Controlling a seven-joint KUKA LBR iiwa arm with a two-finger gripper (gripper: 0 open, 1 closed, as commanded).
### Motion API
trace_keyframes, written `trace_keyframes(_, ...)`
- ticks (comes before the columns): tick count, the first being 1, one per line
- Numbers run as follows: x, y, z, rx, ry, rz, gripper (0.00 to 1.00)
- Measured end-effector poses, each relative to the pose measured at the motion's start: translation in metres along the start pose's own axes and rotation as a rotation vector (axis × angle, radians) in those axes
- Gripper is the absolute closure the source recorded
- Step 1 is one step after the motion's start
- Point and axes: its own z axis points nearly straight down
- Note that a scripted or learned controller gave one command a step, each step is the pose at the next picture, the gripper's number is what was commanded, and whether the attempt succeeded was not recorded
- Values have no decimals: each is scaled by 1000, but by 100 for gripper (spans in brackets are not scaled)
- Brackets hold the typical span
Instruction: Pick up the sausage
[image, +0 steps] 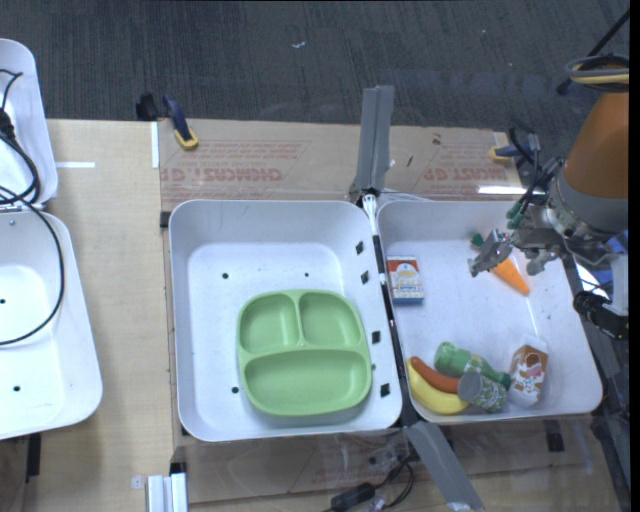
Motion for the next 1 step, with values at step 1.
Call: trace_keyframes(1, 93, -82, 37, 0, -1, 109, 0)
